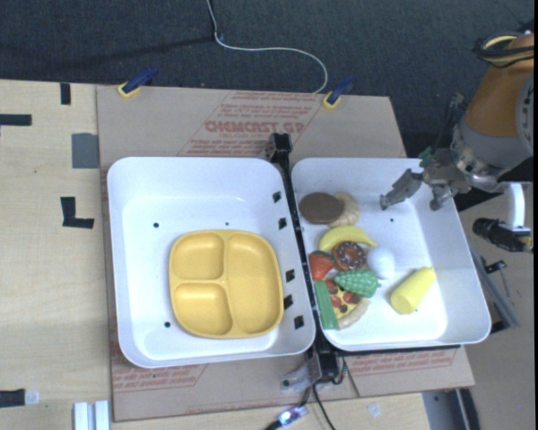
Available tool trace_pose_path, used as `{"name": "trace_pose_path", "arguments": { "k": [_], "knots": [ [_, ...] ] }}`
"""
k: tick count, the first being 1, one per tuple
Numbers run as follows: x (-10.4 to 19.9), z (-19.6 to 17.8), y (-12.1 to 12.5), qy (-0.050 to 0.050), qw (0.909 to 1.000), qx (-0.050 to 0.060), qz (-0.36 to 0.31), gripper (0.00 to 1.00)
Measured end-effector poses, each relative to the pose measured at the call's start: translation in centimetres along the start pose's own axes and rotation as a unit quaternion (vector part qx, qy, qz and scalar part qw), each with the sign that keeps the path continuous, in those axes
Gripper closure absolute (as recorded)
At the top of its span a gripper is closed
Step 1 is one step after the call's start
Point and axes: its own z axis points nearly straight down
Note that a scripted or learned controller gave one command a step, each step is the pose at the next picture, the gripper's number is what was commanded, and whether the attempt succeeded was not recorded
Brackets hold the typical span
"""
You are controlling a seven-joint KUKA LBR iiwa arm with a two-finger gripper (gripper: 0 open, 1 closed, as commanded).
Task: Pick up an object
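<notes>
The gripper (419, 193) is hanging spread and empty over the right bin's (448, 267) upper right corner. For a clean pick it should be coming straight down on the yellow cylinder (412, 291), lying apart from the crowded toy food (342, 271).

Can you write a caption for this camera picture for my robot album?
A robot arm's gripper hovers open over the right bin of toy food, beside a yellow plate in the left bin.

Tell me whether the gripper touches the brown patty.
Apart. The camera view shows bare white bin floor between the gripper and the brown patty.
</notes>
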Motion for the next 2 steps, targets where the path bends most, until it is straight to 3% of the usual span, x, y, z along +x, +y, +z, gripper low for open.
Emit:
{"name": "trace_pose_path", "arguments": {
  "k": [1,2],
  "knots": [
    [0.0,-0.9,0.3,-0.001,1.0,-0.007,-0.002,0.0],
    [0.6,5.5,0.3,-0.001,1.0,-0.004,-0.003,0.0]
  ]
}}
